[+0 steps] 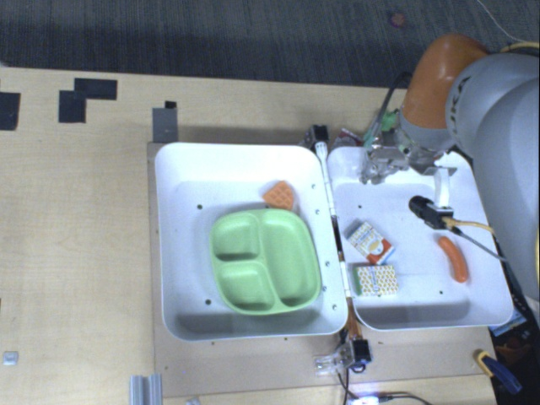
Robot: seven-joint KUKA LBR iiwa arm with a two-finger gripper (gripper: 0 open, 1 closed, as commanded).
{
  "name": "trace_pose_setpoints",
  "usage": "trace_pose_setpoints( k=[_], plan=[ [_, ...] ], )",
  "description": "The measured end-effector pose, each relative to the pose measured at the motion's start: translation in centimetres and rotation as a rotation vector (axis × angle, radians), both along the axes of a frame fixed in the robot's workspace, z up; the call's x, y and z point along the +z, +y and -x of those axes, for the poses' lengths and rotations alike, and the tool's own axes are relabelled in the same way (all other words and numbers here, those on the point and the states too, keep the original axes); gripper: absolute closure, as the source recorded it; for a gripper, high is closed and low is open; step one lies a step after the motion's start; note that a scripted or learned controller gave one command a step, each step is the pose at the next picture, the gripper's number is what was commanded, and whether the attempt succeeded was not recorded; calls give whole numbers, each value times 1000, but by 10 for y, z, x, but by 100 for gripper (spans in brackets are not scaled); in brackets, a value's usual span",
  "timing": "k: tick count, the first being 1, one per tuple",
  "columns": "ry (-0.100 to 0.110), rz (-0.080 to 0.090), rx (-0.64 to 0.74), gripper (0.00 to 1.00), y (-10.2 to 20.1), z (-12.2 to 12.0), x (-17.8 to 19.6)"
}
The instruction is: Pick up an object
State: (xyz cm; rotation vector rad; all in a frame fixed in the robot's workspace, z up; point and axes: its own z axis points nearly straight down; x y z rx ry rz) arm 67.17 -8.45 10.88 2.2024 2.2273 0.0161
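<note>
My gripper [376,172] hangs over the far left corner of the right bin [485,306], with the grey arm and its orange band behind it. Nearer in that bin lie a small white and orange carton [369,242], a pale patterned block [377,280] and an orange-red sausage [456,259]. All three lie apart from the gripper, and nothing shows in its grasp. In the left bin [181,226] a green divided plate [264,260] sits in the middle, with an orange waffle-like piece [280,196] at its far edge.
The two bins meet along a raised rim [332,226]. Dark patches [84,98] mark the wooden bench at the far left. Cables and a clamp [348,357] sit at the bench's near edge.
</note>
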Motion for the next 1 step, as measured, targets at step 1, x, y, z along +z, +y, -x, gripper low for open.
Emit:
trace_pose_setpoints(
  k=[1],
  plan=[
    [7,-2,-5,100,85,2,78]
  ],
)
